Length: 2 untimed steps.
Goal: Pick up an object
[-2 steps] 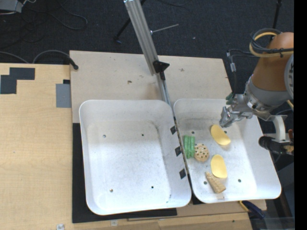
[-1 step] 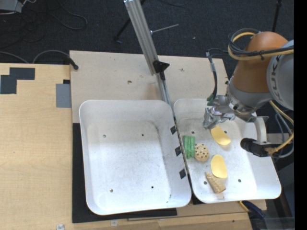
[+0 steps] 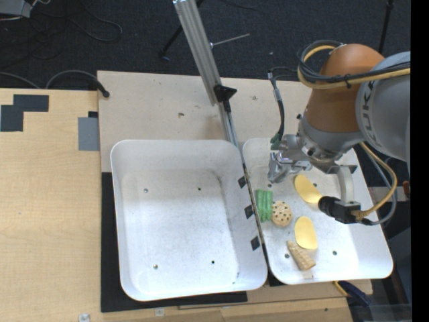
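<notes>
On tan bench (image 3: 47,200), two white bins (image 3: 134,154)

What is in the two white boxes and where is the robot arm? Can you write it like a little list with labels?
left bin: white, speckled floor with a few dark dots
right bin: white, holds the toys
green piece: by the divider side of the right bin
spotted round piece: touching the green piece
yellow ovals: one under the arm, one nearer the front
tan waffle piece: at the front, just below the nearer yellow oval
gripper: above the right bin's back half, holding nothing visible
</notes>
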Tool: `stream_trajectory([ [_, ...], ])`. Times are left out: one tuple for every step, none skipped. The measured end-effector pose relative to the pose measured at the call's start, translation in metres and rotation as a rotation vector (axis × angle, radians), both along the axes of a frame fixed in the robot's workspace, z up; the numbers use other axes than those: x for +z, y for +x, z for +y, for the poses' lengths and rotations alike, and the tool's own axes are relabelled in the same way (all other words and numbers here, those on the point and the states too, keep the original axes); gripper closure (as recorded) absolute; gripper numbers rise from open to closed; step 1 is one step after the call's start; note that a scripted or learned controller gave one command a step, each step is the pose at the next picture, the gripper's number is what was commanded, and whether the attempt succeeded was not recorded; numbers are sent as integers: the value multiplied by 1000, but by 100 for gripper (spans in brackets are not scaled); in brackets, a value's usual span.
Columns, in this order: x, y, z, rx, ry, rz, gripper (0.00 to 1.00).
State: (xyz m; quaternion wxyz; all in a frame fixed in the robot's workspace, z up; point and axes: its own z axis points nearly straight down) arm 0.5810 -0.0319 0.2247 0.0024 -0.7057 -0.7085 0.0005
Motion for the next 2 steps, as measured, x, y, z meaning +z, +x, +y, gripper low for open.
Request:
stream_trajectory([
  [-9,-11,52,0,-1,2,100],
  [5,-26,107,1,0,-1,100],
])
